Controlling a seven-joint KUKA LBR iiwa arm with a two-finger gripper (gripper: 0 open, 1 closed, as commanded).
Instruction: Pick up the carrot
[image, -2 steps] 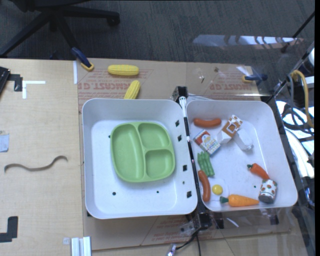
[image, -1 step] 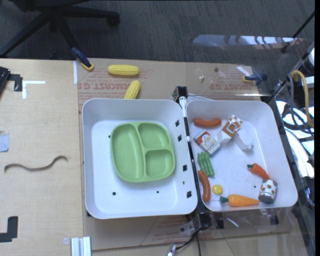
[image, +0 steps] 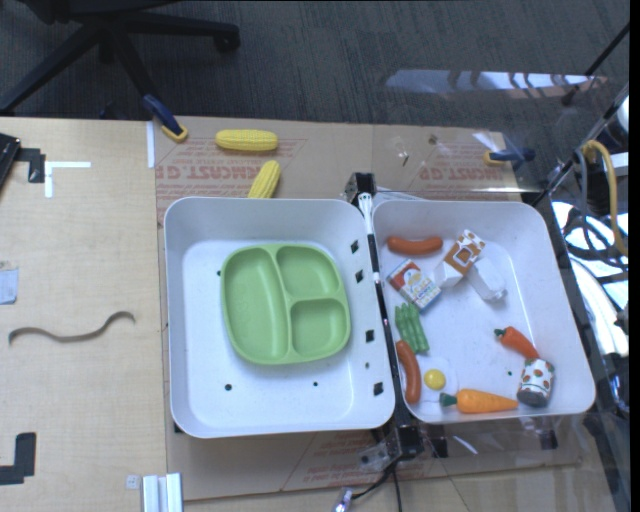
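Note:
A large orange carrot (image: 482, 402) with a green top pointing left lies flat along the front wall of the right bin (image: 545, 240). A smaller orange carrot-like piece (image: 516, 341) with a green tip lies a little behind it, near the bin's right wall. A spotted brown-and-white toy (image: 537, 381) rests right beside the large carrot's thin end.
The right bin also holds two red sausages (image: 414, 243) (image: 408, 368), a fried egg (image: 433, 379), green beans (image: 411, 327), and two small cartons (image: 463, 253) (image: 414, 284). The left bin (image: 185, 300) bears a green divided plate (image: 286, 303). Two corn cobs (image: 246, 140) lie behind the bins.

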